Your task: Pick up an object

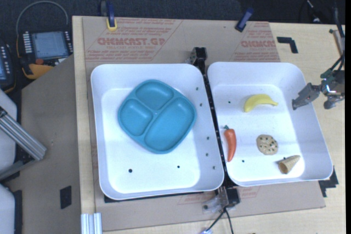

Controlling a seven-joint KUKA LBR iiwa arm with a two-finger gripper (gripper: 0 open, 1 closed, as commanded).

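The right bin holds a yellow banana near its middle, a red chili pepper along its left wall, a round cookie and a small tan cone near its front right corner. My gripper hovers at the right rim of this bin, to the right of the banana and apart from it. Nothing is seen held in it.
The left bin contains a blue divided plate. Both bins rest on a cardboard-covered bench. A pendant with a screen lies off the bench at far left.
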